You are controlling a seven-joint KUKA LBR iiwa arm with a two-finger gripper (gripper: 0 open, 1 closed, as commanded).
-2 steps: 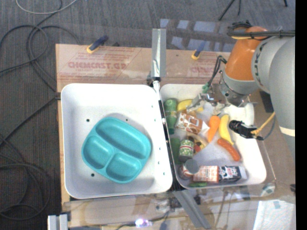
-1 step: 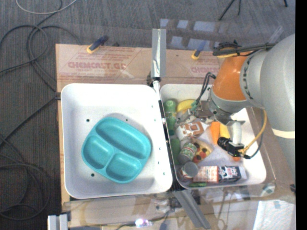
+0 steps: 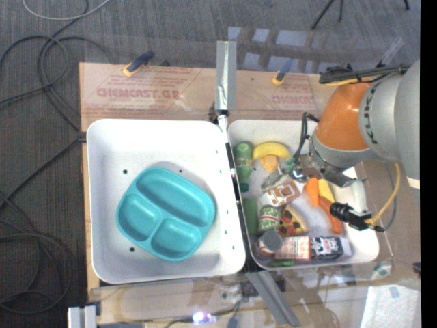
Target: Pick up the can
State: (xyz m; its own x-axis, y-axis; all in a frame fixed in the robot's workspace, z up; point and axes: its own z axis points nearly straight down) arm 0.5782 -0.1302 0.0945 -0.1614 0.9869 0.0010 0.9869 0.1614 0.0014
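Gripper [image 3: 295, 171]: lowered into the right bin [image 3: 369, 248]; finger state cannot be told.
Can [image 3: 268, 219]: lying beside the left wall, apart from the gripper.
Left bin [image 3: 102, 183]: 1 teal tray [image 3: 166, 212].

Grey arm [image 3: 399, 121] reaches in from right, claw [image 3: 295, 171] lowered.

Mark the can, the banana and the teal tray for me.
can [image 3: 269, 219], camera view, on its green label side.
banana [image 3: 271, 149], camera view, on the middle of its curve.
teal tray [image 3: 166, 212], camera view, on the ridge between its compartments.
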